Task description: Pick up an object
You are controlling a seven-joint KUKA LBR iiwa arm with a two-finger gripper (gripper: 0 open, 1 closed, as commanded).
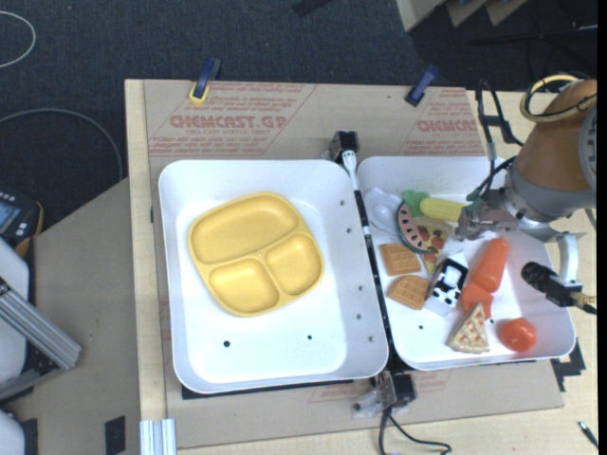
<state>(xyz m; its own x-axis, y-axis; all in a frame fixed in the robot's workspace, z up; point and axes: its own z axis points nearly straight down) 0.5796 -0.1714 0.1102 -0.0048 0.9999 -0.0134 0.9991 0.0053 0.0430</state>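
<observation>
Pincer (471, 222) low in the right bin (560, 341), mid-right of frame; can't tell if it's open or holding anything.
Toy food sits w/ it: carrot (486, 271) just below, corn (439, 209) just left, tomato (517, 334) & pizza slice (470, 332) lower right. Yellow tray (254, 252) lies in left bin (180, 254).

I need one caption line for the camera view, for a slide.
KUKA arm's gripper low in right bin beside toy carrot; yellow divided plate in left bin.
</observation>
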